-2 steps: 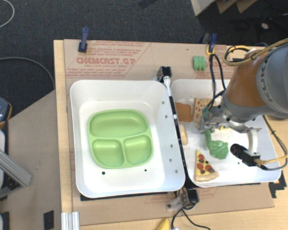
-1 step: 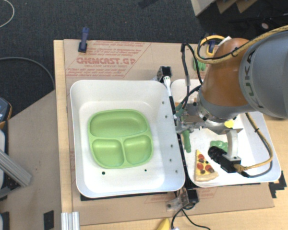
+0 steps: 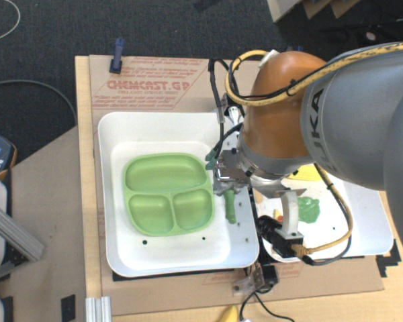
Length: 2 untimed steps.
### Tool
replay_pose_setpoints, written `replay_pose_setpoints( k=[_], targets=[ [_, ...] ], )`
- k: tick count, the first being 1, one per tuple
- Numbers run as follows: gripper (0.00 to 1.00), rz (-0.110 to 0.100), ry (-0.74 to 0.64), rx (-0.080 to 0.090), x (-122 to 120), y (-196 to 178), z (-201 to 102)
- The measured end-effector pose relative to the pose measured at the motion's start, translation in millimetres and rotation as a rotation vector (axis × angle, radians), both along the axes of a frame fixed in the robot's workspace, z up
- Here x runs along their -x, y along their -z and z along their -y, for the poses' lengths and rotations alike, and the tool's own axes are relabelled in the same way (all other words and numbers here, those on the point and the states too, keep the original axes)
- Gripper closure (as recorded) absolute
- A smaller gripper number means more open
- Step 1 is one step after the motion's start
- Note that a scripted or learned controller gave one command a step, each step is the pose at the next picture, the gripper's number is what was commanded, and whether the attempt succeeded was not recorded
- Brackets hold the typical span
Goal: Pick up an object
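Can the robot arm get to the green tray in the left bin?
Probably yes. The green tray lies flat in the left bin with nothing on top of it, and the arm already hangs right beside it, over the bin's right edge. Whether it could grip such a wide, flat tray is harder to say.

Fixed overhead camera, slanted (both bins (image 3: pixel 114 200))

Dark carpet floor (image 3: pixel 47 52), cardboard-topped bench (image 3: pixel 154 82), loose cable (image 3: pixel 7 19) top-left.
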<state>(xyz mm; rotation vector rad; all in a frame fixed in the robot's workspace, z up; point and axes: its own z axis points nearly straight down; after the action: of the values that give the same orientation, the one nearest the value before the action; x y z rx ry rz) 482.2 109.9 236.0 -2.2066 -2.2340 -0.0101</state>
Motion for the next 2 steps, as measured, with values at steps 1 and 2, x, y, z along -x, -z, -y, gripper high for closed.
replay_pose_setpoints(
  k=[1,2],
  targets=[
    [1.00,0.005,0.017,0.006,-18,-66,54],
    [1.00,-0.005,0.008,0.005,-17,-55,16]
  ],
)
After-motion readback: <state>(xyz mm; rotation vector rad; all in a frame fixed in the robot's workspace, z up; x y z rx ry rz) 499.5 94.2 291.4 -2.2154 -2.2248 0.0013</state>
